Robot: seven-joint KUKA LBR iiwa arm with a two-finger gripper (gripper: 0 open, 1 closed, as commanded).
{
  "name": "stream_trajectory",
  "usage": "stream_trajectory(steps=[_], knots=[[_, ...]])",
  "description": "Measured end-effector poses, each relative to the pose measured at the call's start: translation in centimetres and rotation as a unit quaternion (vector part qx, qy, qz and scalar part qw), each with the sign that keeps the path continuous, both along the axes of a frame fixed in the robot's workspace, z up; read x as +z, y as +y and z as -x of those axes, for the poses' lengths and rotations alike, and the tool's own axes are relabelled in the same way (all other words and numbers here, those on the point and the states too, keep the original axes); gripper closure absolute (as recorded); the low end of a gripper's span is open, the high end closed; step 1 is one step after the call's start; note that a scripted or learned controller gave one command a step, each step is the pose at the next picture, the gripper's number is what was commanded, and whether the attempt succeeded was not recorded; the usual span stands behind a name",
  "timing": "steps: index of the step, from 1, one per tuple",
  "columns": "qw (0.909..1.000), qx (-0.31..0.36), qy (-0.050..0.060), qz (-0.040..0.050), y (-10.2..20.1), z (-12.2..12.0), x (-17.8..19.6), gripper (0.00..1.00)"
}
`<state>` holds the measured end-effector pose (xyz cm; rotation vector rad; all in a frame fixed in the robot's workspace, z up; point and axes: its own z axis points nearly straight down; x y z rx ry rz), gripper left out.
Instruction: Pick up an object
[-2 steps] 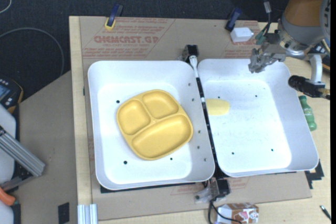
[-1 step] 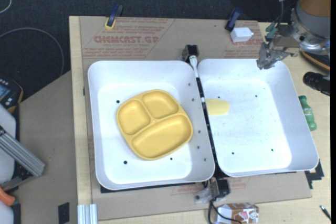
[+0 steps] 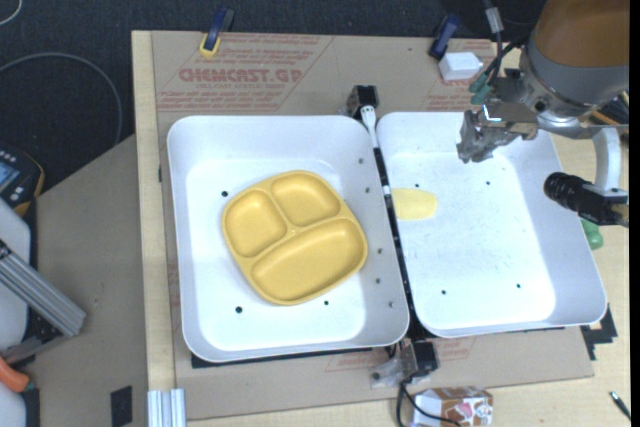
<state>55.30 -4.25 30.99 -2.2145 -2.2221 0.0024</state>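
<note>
A yellow divided plate (image 3: 293, 236) with three compartments lies in the left bin (image 3: 200, 155). A small pale yellow piece (image 3: 414, 204) rests in the right bin (image 3: 520, 305), close to its left wall. My gripper (image 3: 478, 143) hangs over the far part of the right bin, up and to the right of the pale yellow piece. Nothing shows between its fingers, and their spread is too small to make out.
A green thing (image 3: 594, 237) peeks out at the right bin's right rim. A white block (image 3: 460, 66) and blue clamps (image 3: 444, 37) sit on the cardboard behind the bins. A small packet (image 3: 462, 408) lies at the bench's front edge.
</note>
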Motion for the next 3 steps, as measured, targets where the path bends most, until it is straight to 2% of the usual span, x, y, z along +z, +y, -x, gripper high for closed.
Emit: stream_trajectory(steps=[1, 2, 3], knots=[[1.0, 0.001, 0.001, -0.0002, 4.6, 7.4, 0.2, 1.0], [1.0, 0.002, -0.006, 0.0, 14.6, 7.3, 6.8, 1.0], [1.0, -0.001, -0.004, 0.0008, 14.3, 7.3, 7.5, 1.0]])
